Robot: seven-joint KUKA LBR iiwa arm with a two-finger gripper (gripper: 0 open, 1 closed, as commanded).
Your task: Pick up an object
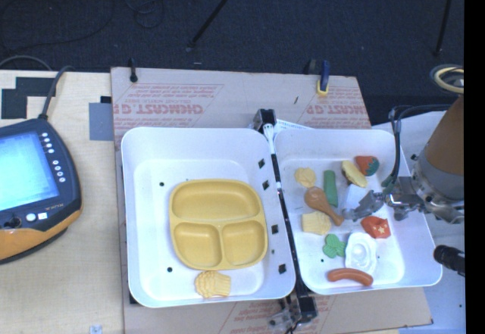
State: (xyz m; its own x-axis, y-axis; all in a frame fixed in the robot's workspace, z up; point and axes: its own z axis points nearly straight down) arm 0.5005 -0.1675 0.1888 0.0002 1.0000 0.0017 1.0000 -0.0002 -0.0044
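The right bin [413, 270] holds several toy foods: a brown drumstick [322, 204], a green stick [330, 187], a yellow wedge [316, 223], a small yellow piece [305, 176], a green broccoli [333, 246], a white fried egg [359, 254], a red sausage [350, 276], a red piece [377, 227] and a yellow-red-green piece [360, 167]. My gripper [364, 205] reaches in from the right and sits low over this bin, between the drumstick's right end and the red piece. Nothing is visibly held in it.
The left bin [144, 173] holds a yellow divided plate [218, 221] and a yellow ridged toy [212, 284] at its front. A black divider [274, 196] runs between the bins. A teach pendant [30, 181] lies on the bench at the far left.
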